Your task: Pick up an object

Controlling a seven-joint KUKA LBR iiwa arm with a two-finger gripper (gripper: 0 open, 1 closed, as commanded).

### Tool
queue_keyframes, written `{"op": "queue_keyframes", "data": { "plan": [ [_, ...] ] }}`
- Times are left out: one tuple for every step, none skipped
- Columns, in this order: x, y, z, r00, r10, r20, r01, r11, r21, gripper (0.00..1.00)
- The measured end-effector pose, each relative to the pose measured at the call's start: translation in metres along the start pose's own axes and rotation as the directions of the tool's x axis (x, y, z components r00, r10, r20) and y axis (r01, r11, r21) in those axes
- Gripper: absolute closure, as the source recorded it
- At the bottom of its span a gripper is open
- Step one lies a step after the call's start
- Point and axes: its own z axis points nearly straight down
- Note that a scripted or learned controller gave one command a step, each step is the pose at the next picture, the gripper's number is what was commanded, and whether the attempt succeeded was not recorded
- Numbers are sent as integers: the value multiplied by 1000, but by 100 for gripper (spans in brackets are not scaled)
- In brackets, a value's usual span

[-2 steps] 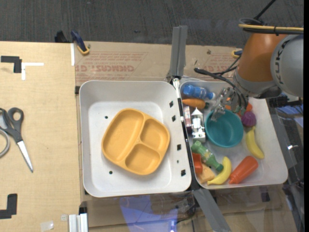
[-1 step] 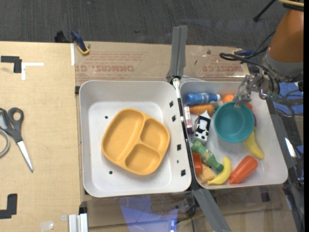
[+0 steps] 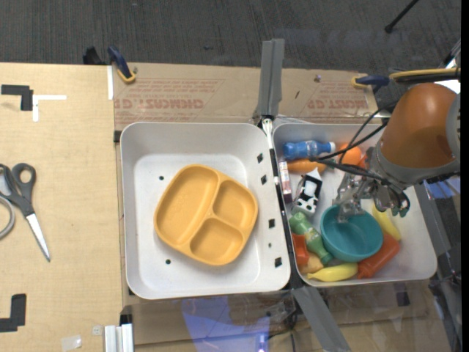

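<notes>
A: Where does the arm (image 3: 421, 134) stand?

B: It reaches in from the right, its orange band over the upper right corner of the right bin (image 3: 418, 259). The gripper (image 3: 350, 205) hangs below it, just above the far rim of a teal bowl (image 3: 352, 235).

A: Is the claw clenched or released?

B: That cannot be told. The metal parts blur together against the clutter, and nothing can be seen between them.

A: What lies in that bin?

B: The teal bowl sits toward the near side. A yellow banana (image 3: 333, 273) lies along the near wall, touching the bowl's edge. A red piece (image 3: 379, 258) lies at the bowl's right, and a yellow piece (image 3: 388, 224) just above that. At the bowl's left are a green piece (image 3: 302, 225) and a small orange one (image 3: 300, 249). Farther back, a blue bottle (image 3: 306, 149) lies on its side against the far wall, with an orange thing (image 3: 353, 156) at its right, and a black-and-white toy (image 3: 309, 194) sits between the bottle and the bowl.

A: And the left bin (image 3: 135, 218)?

B: It holds one yellow divided plate (image 3: 206, 214), three compartments, lying flat near the middle.

A: Anything outside the bins?

B: A pair of scissors (image 3: 26, 204) rests on the cardboard bench (image 3: 58, 270) at the left, well apart from both bins.
</notes>
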Motion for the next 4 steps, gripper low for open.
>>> {"op": "queue_keyframes", "data": {
  "plan": [
    [3,1,6,1000,-1,-8,1,1000,-3,0],
    [-89,16,9,997,67,-29,-67,998,2,0],
    [-9,-33,6,993,114,-8,-114,993,-2,0],
    [-11,-33,-5,994,113,-3,-113,994,-1,100]
  ]
}}
